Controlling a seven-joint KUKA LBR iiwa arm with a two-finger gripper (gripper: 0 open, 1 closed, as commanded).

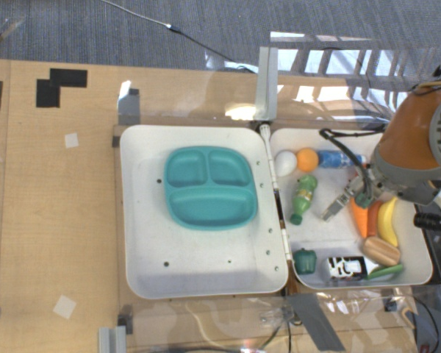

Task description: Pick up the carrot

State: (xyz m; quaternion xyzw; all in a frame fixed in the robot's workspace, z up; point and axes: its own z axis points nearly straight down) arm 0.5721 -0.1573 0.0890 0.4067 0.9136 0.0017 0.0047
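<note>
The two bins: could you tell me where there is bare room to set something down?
Left bin: bare floor all round the teal tray, widest along the front. Right bin: crowded, with a small gap between the green bottle and carrot.

Worktop point(51, 219): pale wood, with black angular markings at its ten o'clock corner and small pale squares of tape at nine and seven o'clock. Directly on it: two shallow white bins touching side by side, left bin point(143, 271) at centre, right bin point(312, 234) at three o'clock.
</note>
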